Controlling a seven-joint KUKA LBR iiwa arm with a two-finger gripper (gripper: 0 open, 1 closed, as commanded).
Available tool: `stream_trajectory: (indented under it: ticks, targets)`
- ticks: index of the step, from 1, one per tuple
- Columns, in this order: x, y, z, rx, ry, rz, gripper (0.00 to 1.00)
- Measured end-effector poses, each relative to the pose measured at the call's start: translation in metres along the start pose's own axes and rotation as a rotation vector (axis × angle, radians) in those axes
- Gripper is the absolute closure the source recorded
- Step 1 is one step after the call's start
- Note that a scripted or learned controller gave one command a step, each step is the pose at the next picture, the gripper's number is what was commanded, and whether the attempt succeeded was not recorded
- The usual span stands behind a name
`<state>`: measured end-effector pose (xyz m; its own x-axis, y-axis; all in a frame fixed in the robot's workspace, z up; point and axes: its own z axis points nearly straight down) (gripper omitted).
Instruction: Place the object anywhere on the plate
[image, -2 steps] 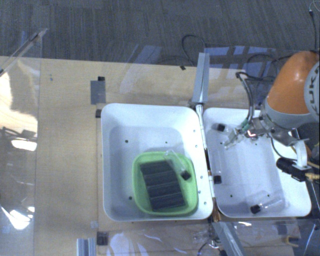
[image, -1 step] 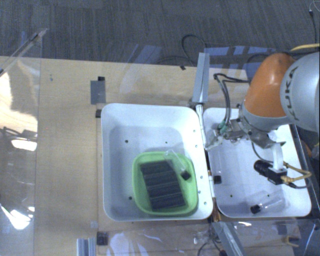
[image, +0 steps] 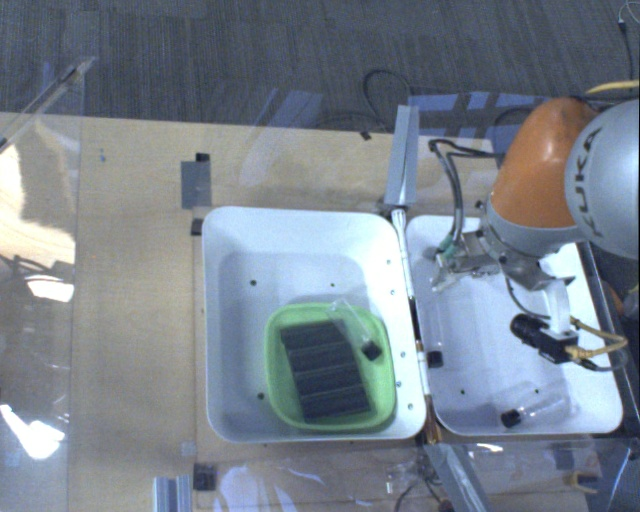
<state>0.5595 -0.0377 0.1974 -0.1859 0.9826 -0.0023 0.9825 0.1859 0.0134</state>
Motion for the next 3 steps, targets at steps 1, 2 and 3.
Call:
stream_trajectory:
  ticks: [1, 2, 3]
  targets:
    - [0.016, 0.017, -0.061, 0.003, 0.000, -0.220, 1.00]
    - [-0.006, 0.058, 0.010, 0.008, 0.003, -0.373, 1.00]
    - [0.007, 0.094, -0.024, 0.002, 0.001, -0.639, 1.00]
